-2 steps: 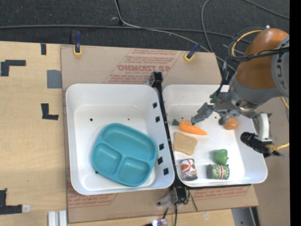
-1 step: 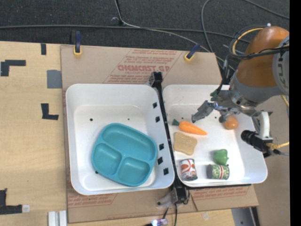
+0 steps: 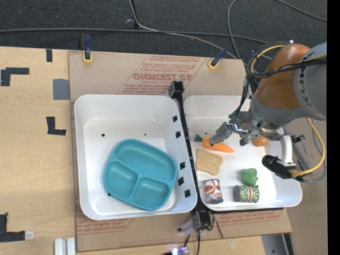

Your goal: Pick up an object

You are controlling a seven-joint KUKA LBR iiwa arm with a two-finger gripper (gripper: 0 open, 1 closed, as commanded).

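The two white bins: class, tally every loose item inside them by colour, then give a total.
Blue: 1, divided tray
Orange: 2, carrot, round piece
Tan: 1, bread slice
Green: 2, pepper, can
Red and white: 1, can
Total: 7

You see the bench [image 3: 37,142] under bright, even overhead light, the white bins [image 3: 95,116] close to glare and their inner walls washed pale. Shadows under the blue tray [image 3: 140,175] are soft and short. Focus is fair; the arm [image 3: 289,89] looks slightly blurred, perhaps from motion.
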